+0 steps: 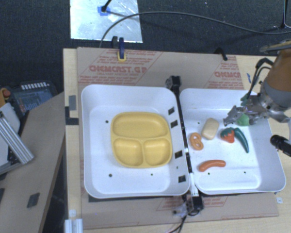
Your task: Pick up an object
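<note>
In the right bin (269,178) lie a cream bread-like piece (210,128), an orange pretzel (196,141), a sausage (212,165) and a red and green pepper (231,135). My gripper (238,117) hangs over the bin's upper right part, just above the pepper. It holds nothing that I can see.
The left bin (94,101) holds a yellow divided plate (138,139). A black clip strip (180,135) joins the two bins. A cable runs across the dark floor behind the bench.
</note>
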Tool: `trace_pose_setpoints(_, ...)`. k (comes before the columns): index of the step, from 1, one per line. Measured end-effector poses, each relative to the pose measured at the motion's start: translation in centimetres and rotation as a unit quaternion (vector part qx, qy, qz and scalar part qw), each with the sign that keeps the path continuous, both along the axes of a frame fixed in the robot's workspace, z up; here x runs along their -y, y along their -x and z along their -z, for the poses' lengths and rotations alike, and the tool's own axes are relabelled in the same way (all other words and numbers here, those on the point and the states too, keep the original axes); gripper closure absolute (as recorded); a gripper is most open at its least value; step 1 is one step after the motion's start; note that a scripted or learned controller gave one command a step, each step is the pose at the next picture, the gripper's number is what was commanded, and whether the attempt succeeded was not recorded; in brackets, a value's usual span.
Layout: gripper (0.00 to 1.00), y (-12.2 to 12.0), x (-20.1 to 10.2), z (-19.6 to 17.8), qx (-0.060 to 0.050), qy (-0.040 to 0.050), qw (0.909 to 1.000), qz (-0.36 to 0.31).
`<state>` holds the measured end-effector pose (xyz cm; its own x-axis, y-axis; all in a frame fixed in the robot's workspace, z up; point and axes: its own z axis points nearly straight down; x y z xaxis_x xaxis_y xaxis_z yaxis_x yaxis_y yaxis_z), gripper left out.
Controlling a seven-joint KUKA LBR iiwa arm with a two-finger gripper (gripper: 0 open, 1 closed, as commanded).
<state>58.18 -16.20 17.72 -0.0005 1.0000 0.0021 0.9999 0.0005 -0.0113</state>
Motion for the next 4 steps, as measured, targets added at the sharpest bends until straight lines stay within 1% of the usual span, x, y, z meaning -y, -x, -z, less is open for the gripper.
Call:
trace_pose_setpoints(1,0.00,-0.3,0.0,-0.7,0.006,0.0011,1.0000,-0.001)
trace_pose_setpoints(2,0.00,-0.9,-0.6,5.2,0.005,0.0007,1.0000,-0.003)
trace_pose_setpoints(3,0.00,-1.4,-0.5,6.7,0.014,0.0034,0.9999,-0.001)
trace_pose_setpoints(4,1.00,-1.3,-0.5,5.8,0.012,0.0024,0.9999,-0.002)
